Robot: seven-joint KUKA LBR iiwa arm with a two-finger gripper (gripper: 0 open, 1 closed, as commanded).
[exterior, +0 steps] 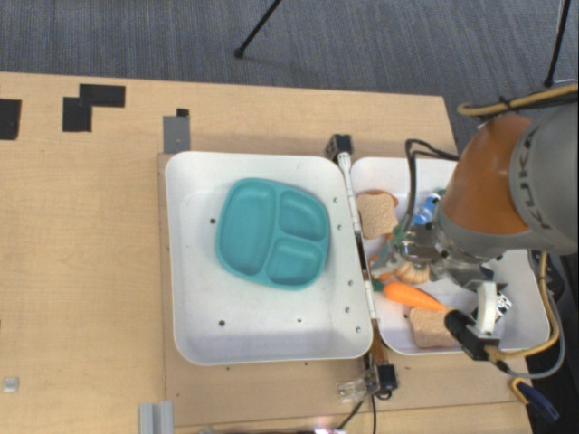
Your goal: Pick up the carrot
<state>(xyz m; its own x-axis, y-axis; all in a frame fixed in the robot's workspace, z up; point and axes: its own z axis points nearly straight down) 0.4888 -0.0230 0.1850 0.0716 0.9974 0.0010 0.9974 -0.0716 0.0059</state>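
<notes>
Two shallow white bins sit side by side on the tabletop (81, 269). On the left bin (194, 324) lies a teal divided plate (271, 231). On the right bin (529, 324), the carrot (414, 297) lies near the dividing wall, with one bread slice (376, 213) farther back and another (429, 326) just in front of it. Above the carrot hangs the gripper (407, 253); whether it is open or closed cannot be told. No readable writing shows anywhere.
</notes>
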